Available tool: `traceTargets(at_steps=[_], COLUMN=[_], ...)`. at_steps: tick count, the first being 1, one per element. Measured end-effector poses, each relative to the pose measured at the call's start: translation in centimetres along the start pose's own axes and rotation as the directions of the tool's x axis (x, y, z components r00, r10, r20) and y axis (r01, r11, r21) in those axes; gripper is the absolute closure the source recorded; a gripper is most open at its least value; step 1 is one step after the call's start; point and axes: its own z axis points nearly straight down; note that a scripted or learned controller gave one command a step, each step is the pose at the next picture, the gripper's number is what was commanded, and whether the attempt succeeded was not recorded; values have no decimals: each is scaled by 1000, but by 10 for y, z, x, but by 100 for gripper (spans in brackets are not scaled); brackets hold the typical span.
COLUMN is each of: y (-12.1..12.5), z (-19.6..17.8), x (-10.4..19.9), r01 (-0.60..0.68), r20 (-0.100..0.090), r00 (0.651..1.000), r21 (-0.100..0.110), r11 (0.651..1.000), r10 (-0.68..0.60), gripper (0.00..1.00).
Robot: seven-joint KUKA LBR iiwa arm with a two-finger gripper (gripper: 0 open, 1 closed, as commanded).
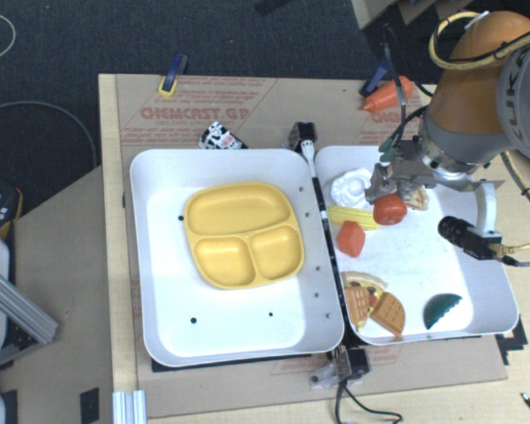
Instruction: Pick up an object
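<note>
Hovering tool [390, 193] touching red tomato [389, 209], right bin [477, 299]

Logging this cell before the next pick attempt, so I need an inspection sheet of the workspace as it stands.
Surface: two white bins side by side on a board.
Job's things: right bin holds red tomato, orange-red piece, yellow corn, white item, waffles, dark green piece.
Clutter: yellow divided tray in left bin.
End effector: over the tomato; grip unclear.
Cables: cord at front edge.
Surroundings: dark carpet.
</note>
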Motion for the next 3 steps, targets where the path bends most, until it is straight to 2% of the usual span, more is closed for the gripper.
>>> traceTargets(at_steps=[2, 3], y=[77, 98], z=[8, -7], x=[76, 113], r01=[-1, -1], r20=[-1, -1], r00=[1000, 1000], r21=[-1, -1], r11=[1000, 1000], r10=[1, 0], gripper=[100, 100])
